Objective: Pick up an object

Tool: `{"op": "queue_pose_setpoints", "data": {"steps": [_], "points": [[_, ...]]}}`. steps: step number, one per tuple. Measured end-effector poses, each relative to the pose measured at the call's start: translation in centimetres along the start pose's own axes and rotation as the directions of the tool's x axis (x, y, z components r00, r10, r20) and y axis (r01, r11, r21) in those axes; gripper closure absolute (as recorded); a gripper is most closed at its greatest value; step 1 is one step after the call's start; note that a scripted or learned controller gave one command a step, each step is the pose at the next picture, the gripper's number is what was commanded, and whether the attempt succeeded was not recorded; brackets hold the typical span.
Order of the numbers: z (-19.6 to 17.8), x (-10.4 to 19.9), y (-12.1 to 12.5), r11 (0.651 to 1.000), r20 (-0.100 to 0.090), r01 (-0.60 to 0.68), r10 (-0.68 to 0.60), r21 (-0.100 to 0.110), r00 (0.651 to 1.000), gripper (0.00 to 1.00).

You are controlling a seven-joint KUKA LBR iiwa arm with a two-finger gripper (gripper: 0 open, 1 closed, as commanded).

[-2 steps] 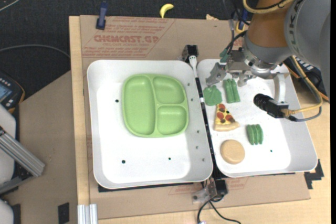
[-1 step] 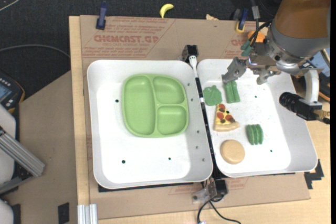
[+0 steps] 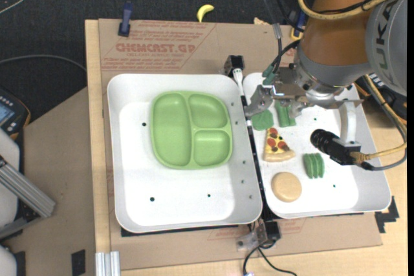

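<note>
My gripper (image 3: 264, 102) hangs low over the far left part of the right bin (image 3: 370, 194), close to the wall between the two bins. Just beneath and in front of it lie two green pieces: a leaf-like one (image 3: 262, 120) and a longer one (image 3: 285, 116), partly covered by the gripper body. No item can be seen between the fingers. A toy pizza slice (image 3: 277, 145), a ridged green piece (image 3: 314, 165) and a round tan cookie (image 3: 286, 186) lie nearer the front of the same bin.
The left bin (image 3: 129, 191) holds a green divided plate (image 3: 191, 130). The arm's bulky orange and grey body (image 3: 343, 16) looms over the right bin's far side. A yellow banana-shaped item (image 3: 204, 11) lies on the floor beyond the bench.
</note>
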State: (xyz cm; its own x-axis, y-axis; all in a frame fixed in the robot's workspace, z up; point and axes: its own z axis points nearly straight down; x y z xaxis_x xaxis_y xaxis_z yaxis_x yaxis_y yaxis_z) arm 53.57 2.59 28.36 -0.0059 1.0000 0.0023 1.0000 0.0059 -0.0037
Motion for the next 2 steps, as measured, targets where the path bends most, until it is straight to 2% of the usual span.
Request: {"op": "queue_pose_setpoints", "data": {"steps": [1,2], "points": [[4.8,5.3,-6.0,1.000,0.000,0.000,0.000,0.008,1.000,0.00],[3.5,4.9,-5.6,1.000,0.002,-0.006,0.006,-0.004,1.000,1.00]]}}
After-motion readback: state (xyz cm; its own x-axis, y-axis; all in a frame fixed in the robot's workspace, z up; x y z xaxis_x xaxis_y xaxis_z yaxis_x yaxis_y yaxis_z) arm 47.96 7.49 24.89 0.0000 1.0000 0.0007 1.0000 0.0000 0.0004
